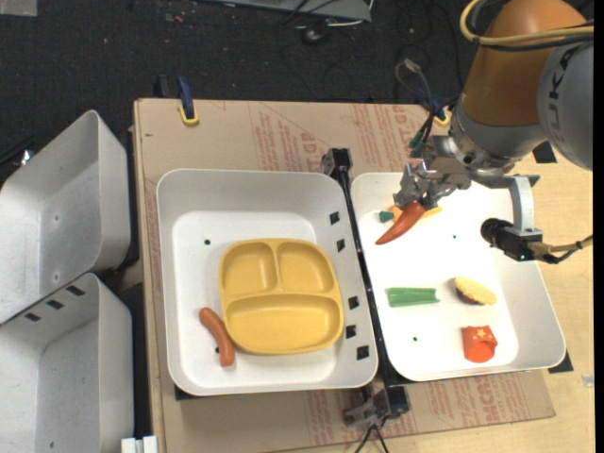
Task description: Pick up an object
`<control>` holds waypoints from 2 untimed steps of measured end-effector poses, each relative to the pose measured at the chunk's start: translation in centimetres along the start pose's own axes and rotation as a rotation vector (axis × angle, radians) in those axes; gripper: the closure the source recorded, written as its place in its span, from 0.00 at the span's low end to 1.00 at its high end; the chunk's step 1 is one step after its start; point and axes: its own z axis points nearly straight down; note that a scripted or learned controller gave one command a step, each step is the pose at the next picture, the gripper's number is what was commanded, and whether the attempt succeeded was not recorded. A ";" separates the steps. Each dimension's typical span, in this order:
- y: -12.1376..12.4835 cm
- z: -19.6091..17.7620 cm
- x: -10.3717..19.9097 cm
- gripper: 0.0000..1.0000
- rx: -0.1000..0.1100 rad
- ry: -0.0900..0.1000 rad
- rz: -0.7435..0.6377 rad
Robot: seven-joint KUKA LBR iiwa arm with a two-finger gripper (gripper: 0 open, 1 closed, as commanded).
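My gripper [418, 194] hangs over the far left part of the right bin [528, 253]. It is shut on the thick end of an orange carrot [401, 225], which slants down and to the left from the fingers. A small green bit [385, 216] lies by the carrot's upper side. On the right bin's floor lie a green bean piece [412, 296], a yellow and brown piece [474, 292] and a red piece [479, 343].
The left bin [189, 215] holds a yellow divided plate [280, 295] and a red-orange sausage [217, 336] beside the plate's left edge. A black divider [354, 253] runs between the bins. White tubs [57, 206] stand off the bench at the left.
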 end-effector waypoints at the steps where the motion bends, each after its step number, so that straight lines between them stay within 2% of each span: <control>1: -1.7 0.4 4.7 1.00 0.001 -0.001 0.000; 2: -3.8 2.1 9.7 1.00 0.002 -0.001 -0.001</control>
